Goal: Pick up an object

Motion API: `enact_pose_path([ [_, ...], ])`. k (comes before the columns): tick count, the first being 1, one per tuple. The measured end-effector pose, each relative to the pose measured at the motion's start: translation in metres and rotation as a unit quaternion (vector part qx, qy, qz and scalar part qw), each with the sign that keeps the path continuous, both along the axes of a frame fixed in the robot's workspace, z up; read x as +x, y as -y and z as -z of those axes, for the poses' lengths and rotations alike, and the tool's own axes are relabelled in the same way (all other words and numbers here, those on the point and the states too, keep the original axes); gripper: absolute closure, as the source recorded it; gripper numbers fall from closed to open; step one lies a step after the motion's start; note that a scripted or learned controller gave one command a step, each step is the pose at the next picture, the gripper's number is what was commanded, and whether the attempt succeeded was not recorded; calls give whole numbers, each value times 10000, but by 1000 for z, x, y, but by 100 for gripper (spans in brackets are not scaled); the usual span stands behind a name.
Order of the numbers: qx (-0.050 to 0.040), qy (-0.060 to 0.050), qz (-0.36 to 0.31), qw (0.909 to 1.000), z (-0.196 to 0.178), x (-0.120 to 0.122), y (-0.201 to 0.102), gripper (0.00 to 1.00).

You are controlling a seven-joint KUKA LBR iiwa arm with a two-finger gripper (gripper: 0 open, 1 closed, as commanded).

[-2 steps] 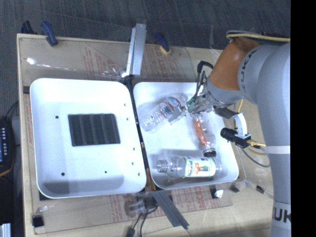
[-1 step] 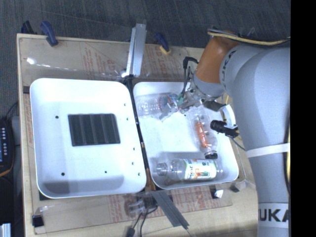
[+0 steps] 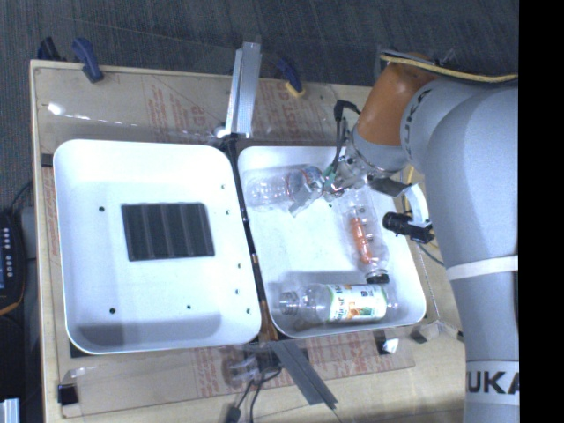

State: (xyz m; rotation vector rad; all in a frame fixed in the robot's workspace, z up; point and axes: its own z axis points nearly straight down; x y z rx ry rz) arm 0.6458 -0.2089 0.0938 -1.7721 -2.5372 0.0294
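Labelled bottle [image 3: 339, 303] lying along near wall of right bin [image 3: 291, 236]; orange-filled bottle [image 3: 364, 236] beside right wall; clear bottle [image 3: 284, 188] at far end, just beside gripper [image 3: 339, 179]. Gripper state: cannot tell. Risk: smooth round plastic rolling aside, slipping free.

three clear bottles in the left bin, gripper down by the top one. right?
Wrong bin. The camera view shows the three bottles in the right bin; the left bin holds a dark ribbed pad. The gripper is indeed down by the top bottle.
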Motion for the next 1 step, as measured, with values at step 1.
enact_pose_path([
  [1,-28,49,-122,9999,-28,2,4,0],
])
